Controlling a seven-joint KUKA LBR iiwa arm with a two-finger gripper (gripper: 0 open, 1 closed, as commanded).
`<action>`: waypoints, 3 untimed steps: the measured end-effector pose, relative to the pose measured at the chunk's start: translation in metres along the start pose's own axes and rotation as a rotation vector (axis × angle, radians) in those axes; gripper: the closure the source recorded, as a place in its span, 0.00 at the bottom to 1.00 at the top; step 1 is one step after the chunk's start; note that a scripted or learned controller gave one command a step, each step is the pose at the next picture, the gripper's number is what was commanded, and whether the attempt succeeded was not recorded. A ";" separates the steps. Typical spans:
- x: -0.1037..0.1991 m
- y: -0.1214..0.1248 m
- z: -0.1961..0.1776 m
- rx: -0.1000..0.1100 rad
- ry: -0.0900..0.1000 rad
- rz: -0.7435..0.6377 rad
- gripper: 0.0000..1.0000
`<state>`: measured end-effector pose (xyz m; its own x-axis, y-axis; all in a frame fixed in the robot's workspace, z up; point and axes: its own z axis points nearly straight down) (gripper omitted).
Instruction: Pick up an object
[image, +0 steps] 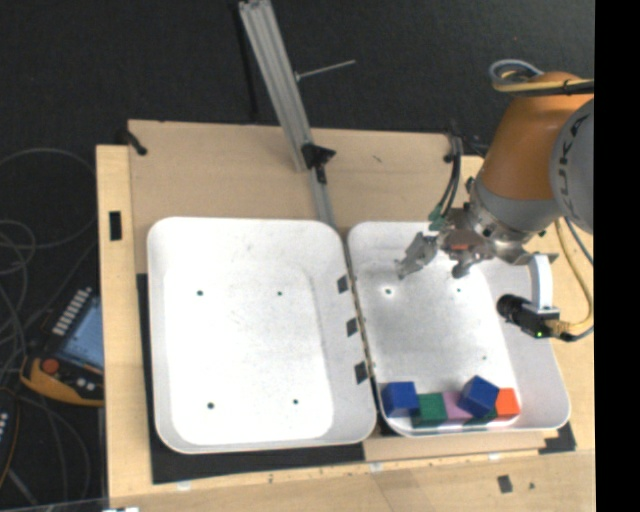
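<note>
Gripper (437, 257) spread, gripping nothing; blocks (452, 400) (row running left–right) along right bin's (420, 320) near wall.

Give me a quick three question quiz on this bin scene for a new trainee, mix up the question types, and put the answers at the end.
1. True or false: the blocks lie in the left bin.
2. The gripper is over which part of the right bin: A near edge, B far end, C outside it?
3. What colour is the block between the blue block and the pink block?

Key: 1 false; 2 B; 3 green.
</note>
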<state>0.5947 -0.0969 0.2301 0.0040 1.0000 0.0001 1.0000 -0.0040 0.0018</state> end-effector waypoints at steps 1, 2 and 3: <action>-0.028 0.075 0.137 0.004 -0.003 -0.006 0.00; -0.064 0.035 0.026 -0.007 -0.004 -0.002 0.00; -0.011 -0.056 0.075 0.009 0.002 -0.003 0.00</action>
<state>0.5390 -0.1079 0.1550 0.0011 1.0000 0.0022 1.0000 -0.0011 -0.0076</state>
